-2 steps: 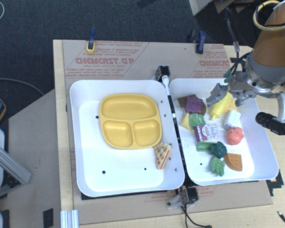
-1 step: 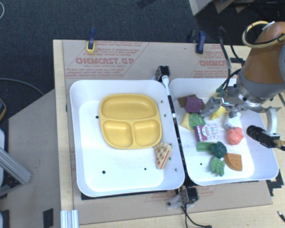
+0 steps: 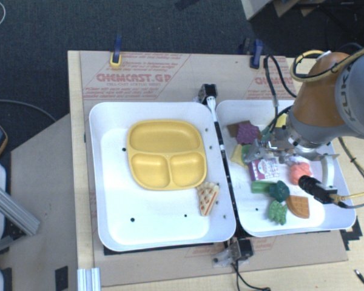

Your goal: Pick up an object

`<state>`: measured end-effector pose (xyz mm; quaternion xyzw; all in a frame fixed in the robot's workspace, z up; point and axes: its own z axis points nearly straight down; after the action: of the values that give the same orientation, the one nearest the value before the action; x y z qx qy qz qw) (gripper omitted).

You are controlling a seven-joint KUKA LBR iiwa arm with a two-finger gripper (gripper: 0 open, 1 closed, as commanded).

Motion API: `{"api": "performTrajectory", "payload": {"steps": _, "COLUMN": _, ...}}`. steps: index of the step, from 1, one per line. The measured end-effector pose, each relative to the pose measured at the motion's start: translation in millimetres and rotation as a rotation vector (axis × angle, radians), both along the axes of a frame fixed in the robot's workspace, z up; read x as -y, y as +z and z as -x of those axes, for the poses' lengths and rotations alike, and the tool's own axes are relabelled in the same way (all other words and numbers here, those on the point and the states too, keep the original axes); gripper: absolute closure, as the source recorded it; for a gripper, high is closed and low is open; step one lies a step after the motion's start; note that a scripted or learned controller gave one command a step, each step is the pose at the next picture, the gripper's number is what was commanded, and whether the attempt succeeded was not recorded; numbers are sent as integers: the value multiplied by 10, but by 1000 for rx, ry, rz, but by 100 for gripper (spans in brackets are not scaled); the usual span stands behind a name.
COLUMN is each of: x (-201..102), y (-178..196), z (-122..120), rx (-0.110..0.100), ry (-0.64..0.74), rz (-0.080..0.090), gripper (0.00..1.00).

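My gripper [image 3: 272, 153] hangs low over the middle of the right bin [image 3: 255, 220], just above a pink and white packet [image 3: 266, 169]. A purple block [image 3: 247, 131] lies to its upper left, with a yellow-green piece [image 3: 238, 154] below that. A salmon-pink toy [image 3: 300, 170] sits to the gripper's right. In front of it are a dark green vegetable [image 3: 274, 190], a lighter green broccoli-like piece [image 3: 276, 211] and an orange wedge [image 3: 298, 207]. The arm hides part of the bin's back right.
The left bin [image 3: 109, 180] holds a yellow three-compartment plate [image 3: 167, 153] and a striped toy sandwich wedge [image 3: 207, 198] near its right wall. The two bins touch along a central rim. Clamps stand at the board's far edge.
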<state>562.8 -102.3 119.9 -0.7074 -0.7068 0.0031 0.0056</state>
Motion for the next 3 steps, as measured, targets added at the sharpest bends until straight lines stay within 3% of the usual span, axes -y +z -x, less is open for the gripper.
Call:
{"api": "performTrajectory", "payload": {"steps": 1, "x": -6, "y": -387, "z": 8, "rx": 5, "ry": -1, "rz": 1, "gripper": 0}}
{"api": "performTrajectory", "payload": {"steps": 2, "x": -3, "y": -282, "z": 0, "rx": 7, "ry": -2, "rz": 2, "gripper": 100}}
{"api": "performTrajectory", "payload": {"steps": 3, "x": -68, "y": 159, "z": -52, "rx": 16, "ry": 3, "rz": 5, "gripper": 100}}
